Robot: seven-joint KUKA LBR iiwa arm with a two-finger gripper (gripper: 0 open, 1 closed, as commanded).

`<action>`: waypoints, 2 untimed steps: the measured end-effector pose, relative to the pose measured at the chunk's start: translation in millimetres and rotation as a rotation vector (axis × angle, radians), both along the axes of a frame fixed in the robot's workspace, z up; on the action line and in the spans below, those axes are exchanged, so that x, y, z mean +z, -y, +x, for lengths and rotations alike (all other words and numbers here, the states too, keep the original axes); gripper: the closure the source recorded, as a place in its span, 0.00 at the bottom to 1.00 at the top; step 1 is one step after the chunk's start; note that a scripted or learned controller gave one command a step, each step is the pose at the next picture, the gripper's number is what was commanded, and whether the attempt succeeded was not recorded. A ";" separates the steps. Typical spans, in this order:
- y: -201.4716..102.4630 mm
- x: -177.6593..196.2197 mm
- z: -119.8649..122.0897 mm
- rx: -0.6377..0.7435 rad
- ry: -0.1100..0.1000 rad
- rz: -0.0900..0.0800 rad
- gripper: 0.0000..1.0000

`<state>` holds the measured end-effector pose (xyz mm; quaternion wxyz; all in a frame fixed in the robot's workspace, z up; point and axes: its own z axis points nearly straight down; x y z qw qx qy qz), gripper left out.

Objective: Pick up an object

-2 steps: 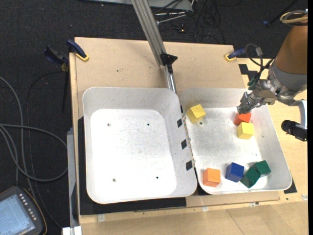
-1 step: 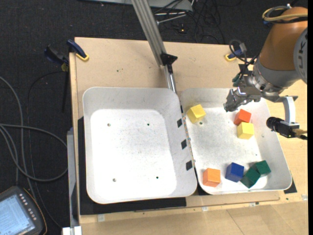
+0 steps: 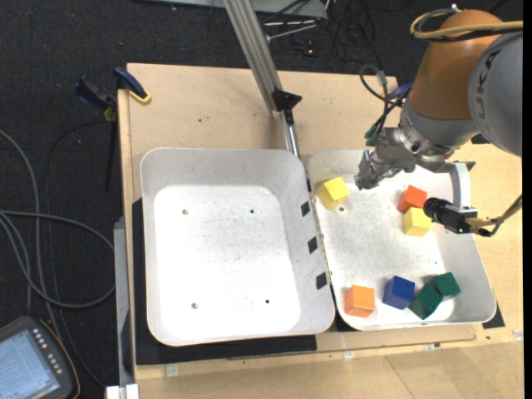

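Orange cube (image 3: 359, 299) seen at near edge of right bin (image 3: 475, 310). Yellow cube (image 3: 334, 192) lies just left of gripper (image 3: 366, 179), nearest target. Jaw state cannot be told.

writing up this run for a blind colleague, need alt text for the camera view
The end effector hangs over the right bin, just right of a yellow block. That bin also holds orange, yellow, blue and green blocks. The left bin sits alongside.
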<state>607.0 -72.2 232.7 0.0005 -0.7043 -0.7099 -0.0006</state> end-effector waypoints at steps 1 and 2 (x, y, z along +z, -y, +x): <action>-61.9 -5.0 8.4 0.002 0.001 0.000 1.00; -112.3 -2.0 11.9 0.000 0.002 0.000 1.00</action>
